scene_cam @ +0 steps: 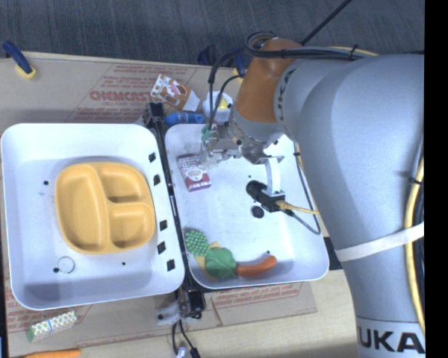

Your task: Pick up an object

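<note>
— Two shallow white bins sit side by side on the bench. What is in the left white bin (15,200)?

— One yellow plastic tray with three sections (104,205). It lies flat near the middle.

— And the right white bin (306,256)?

— More stuff! A small red and white packet (193,171) lies near the top left part. Down at the bottom edge there is a green leafy toy vegetable (219,262), a green and yellow bumpy toy (196,241) just beside it, and an orange toy carrot (257,267) touching the green one.

— Where is the big grey arm with the orange band (343,148)?

— It comes in from the right and hangs over the right bin. Its two-finger gripper (215,144) is low at the top of that bin, just beside the red and white packet (right above its upper edge).

— Is it pinching anything?

— I cannot tell. The tip is small and dark parts crowd around it, so I cannot see if it is spread or pressed together.

— Anything outside the bins?

— A colourful snack wrapper (169,90) lies on the brown cardboard (97,88) above the bins.
</note>
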Action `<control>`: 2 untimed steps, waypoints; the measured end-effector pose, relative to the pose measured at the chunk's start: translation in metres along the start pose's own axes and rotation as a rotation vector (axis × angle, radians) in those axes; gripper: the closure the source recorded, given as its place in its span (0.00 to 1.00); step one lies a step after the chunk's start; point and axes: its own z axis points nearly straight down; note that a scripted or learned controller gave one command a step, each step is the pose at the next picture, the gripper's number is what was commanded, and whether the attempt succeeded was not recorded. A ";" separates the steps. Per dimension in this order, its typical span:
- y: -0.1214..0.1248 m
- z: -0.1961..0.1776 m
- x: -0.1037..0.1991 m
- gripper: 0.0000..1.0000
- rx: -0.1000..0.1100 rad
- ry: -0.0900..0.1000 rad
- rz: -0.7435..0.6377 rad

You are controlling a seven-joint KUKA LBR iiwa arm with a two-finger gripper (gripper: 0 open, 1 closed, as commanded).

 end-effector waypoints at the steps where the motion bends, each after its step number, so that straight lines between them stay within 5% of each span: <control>1: 0.000 0.000 0.000 0.00 0.000 0.000 0.000; 2: -0.052 0.010 -0.001 0.00 -0.007 0.000 0.232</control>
